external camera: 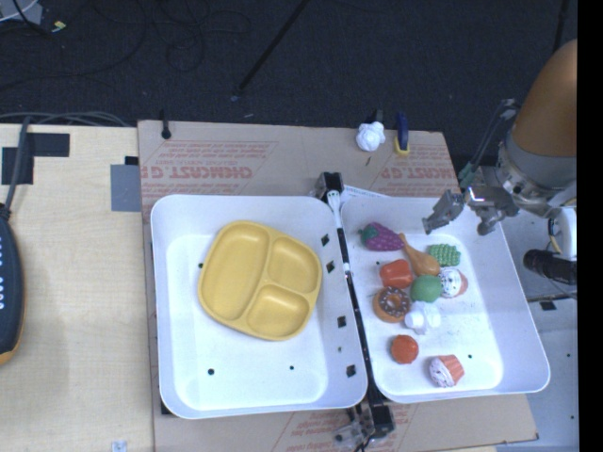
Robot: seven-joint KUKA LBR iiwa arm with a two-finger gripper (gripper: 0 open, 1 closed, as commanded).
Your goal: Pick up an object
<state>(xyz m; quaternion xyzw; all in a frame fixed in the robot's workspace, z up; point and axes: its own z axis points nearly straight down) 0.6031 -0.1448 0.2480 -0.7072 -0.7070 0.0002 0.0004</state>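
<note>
The right bin (524, 326) holds several toy foods: purple grapes (381, 237), a chicken drumstick (415, 253), a green ridged piece (444, 252), a red pepper (397, 273), a green ball (426, 288), a chocolate donut (390, 303), a red tomato (404, 348) and a red-and-white roll (445, 370). My gripper (464, 218) hangs over the bin's far right part, just above and to the right of the green ridged piece. It is open, its two fingers spread wide with nothing between them.
A yellow divided plate (261, 279) lies in the left bin (162, 309). Behind the bins, a white crumpled lump (370, 137) and a blue-and-yellow object (402, 135) rest on the cardboard. A dark device (8, 285) sits at the far left edge.
</note>
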